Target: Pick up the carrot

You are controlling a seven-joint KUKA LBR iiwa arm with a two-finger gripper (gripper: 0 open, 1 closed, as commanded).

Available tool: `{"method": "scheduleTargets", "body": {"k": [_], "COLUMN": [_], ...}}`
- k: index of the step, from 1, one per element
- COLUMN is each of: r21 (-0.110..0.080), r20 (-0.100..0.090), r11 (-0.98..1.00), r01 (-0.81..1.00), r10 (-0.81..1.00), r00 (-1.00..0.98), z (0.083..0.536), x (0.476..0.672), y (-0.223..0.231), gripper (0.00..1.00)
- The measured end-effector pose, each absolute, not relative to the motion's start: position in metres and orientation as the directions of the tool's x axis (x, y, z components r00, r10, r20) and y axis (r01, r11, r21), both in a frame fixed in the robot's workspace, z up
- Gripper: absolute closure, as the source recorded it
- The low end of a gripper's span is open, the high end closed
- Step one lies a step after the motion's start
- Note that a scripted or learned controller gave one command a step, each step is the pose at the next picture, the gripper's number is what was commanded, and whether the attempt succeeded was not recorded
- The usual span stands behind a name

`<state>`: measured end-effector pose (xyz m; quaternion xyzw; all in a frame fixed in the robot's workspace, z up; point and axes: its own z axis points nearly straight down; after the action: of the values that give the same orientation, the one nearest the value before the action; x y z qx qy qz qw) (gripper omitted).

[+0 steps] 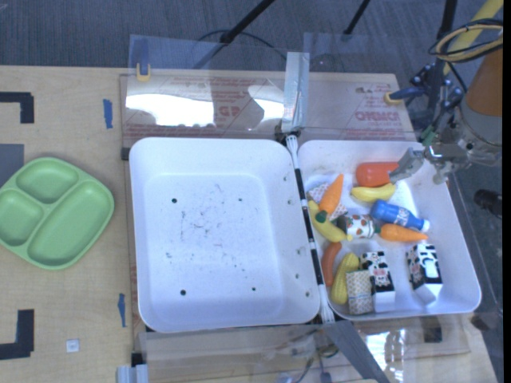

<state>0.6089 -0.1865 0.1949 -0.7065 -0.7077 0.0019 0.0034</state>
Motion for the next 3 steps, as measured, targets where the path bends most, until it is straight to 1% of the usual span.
{"method": "scheduleTargets", "body": {"k": [1, 2, 3], "r21": [-0.007, -0.003, -0.006], "r20": [0.002, 0.003, -0.001], "r11": [0.031, 0.228, -0.239], "r01": [1.0, 0.974, 0.971], "r10": [1.0, 0.974, 0.971], "r00": [-0.031, -0.228, 0.239], "z": [0.136, 0.124, 0.126], "x": [0.52, 0.516, 0.549], "y": [-0.155, -0.144, -0.196], "gripper": [0.0, 0.0, 0.0]}}
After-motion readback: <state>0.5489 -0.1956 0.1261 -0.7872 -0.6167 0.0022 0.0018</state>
